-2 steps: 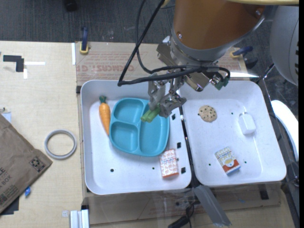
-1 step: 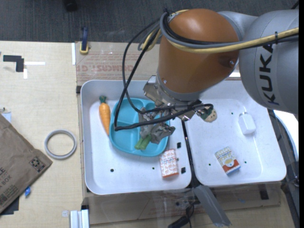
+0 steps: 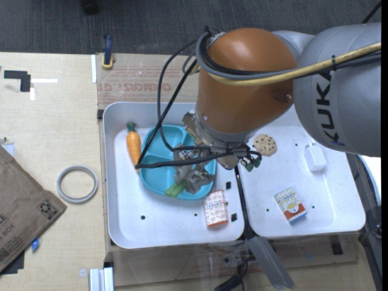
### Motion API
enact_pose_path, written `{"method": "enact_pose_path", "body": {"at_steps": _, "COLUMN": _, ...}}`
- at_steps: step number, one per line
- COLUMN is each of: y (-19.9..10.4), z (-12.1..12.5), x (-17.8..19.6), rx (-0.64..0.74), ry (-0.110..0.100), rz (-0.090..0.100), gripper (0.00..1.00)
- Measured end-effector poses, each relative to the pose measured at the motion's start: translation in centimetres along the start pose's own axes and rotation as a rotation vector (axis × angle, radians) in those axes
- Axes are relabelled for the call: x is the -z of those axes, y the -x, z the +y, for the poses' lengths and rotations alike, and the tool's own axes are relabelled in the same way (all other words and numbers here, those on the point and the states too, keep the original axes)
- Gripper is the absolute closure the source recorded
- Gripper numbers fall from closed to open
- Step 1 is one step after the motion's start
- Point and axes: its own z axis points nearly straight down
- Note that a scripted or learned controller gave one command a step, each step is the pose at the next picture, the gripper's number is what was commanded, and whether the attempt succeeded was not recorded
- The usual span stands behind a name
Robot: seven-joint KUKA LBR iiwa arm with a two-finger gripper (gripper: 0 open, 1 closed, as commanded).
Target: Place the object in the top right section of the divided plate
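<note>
Green-ended object (image 3: pixel 176 190) lies at the near rim of the blue divided plate (image 3: pixel 159 162) in the left bin (image 3: pixel 121 211), just under my gripper (image 3: pixel 195 177). It looks pinched, though I cannot tell for sure. Its long axis slants, green end toward the near left. I hang low, probably to place it.

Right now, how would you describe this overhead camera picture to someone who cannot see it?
A big grey and orange robot arm hangs over a blue divided plate in the left white bin, its hand low over the plate. A toy carrot lies beside the plate.
</note>
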Motion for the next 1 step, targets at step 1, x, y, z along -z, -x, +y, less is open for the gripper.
{"method": "enact_pose_path", "body": {"at_steps": 1, "y": 0.44, "z": -7.16, "x": -4.21, "rx": 0.309, "ry": 0.001, "rz": 0.0, "gripper": 1.0}}
